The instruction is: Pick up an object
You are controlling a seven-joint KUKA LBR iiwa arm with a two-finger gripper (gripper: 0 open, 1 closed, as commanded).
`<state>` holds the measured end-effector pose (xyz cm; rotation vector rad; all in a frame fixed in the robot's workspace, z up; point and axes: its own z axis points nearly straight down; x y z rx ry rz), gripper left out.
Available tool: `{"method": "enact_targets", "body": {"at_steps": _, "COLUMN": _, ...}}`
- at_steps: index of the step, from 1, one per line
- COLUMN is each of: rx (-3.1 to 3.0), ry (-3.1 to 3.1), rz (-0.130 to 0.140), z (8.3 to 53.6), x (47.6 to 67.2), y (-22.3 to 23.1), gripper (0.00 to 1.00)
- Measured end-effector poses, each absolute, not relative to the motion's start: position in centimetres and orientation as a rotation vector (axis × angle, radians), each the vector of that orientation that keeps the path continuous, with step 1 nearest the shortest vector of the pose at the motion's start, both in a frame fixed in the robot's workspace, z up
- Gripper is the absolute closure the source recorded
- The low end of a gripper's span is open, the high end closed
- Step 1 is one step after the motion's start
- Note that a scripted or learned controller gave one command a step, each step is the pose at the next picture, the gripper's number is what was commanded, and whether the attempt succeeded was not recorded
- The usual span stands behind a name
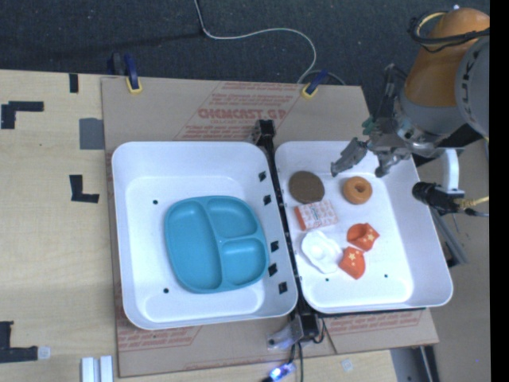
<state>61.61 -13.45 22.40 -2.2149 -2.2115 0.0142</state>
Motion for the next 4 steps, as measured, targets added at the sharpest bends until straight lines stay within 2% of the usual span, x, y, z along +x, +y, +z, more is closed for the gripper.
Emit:
{"method": "enact_targets", "body": {"at_steps": 1, "rx": -2.219, "ry": -2.222, "rz": 0.002, "z": 23.1, "x": 61.9, "y": -13.4, "gripper": 0.00}}
{"method": "enact_targets", "body": {"at_steps": 3, "rx": -2.216, "ry": -2.220, "rz": 0.008, "z": 11.0, "x": 62.2, "y": -13.2, "gripper": 0.00}}
{"method": "enact_targets", "body": {"at_steps": 4, "rx": -2.220, "ry": -2.223, "rz": 0.002, "z": 8.5, "x": 62.2, "y": -13.2, "gripper": 0.00}}
